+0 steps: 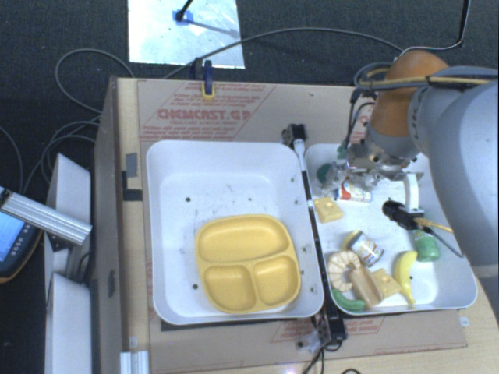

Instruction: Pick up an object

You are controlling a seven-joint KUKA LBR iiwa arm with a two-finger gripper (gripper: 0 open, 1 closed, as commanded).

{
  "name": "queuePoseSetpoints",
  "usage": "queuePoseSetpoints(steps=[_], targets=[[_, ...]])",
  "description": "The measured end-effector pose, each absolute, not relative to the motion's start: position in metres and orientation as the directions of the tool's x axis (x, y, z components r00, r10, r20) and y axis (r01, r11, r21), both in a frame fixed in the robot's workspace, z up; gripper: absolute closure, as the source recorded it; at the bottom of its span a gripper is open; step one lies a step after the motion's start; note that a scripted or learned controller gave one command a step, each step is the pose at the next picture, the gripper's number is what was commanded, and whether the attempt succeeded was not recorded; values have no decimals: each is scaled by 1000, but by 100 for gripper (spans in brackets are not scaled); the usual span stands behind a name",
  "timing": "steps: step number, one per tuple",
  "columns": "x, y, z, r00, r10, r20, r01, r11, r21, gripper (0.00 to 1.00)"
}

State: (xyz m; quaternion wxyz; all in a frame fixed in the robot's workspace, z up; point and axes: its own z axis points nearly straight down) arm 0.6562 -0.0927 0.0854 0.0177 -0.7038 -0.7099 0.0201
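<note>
The gripper point(352, 179) hung low over the far end of the right bin point(460, 287). A red-and-white packet point(357, 195) lay right under it, long axis crosswise. Whether the jaws were wide or narrow, I couldn't tell.

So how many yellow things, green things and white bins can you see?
Yellow: 3, the tray, cheese wedge and banana
Green: 2, the round piece and long piece
White bins: 2
Total: 7
</note>
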Motion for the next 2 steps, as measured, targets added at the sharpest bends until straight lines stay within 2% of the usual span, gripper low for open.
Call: queuePoseSetpoints(steps=[1, 2], targets=[[636, -90, 89, -2, 1000, -5, 1000, 2, 12, 0], [659, -94, 85, -12, 1000, 3, 998, 12, -62, 0]])
